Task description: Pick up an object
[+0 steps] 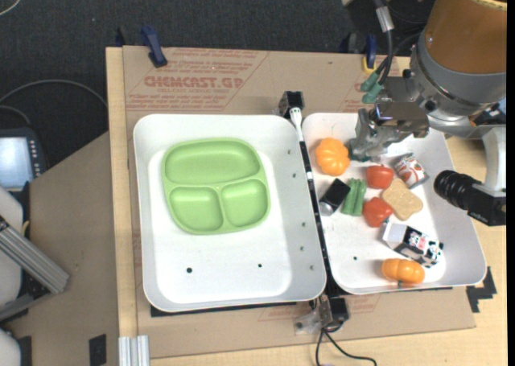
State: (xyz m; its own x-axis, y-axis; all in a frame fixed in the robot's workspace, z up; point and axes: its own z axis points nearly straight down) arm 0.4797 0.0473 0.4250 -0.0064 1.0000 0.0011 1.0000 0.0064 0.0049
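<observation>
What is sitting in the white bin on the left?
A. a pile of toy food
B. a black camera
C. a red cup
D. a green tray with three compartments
D: the left bin holds a green divided tray with one long section and two smaller ones, while the toy food lies in the right bin.

Toys crowd the right bin; left bin offers room around the green tray.

One camera sits high above the worktop and looks down at a slant on both white bins, not very close.
</observation>
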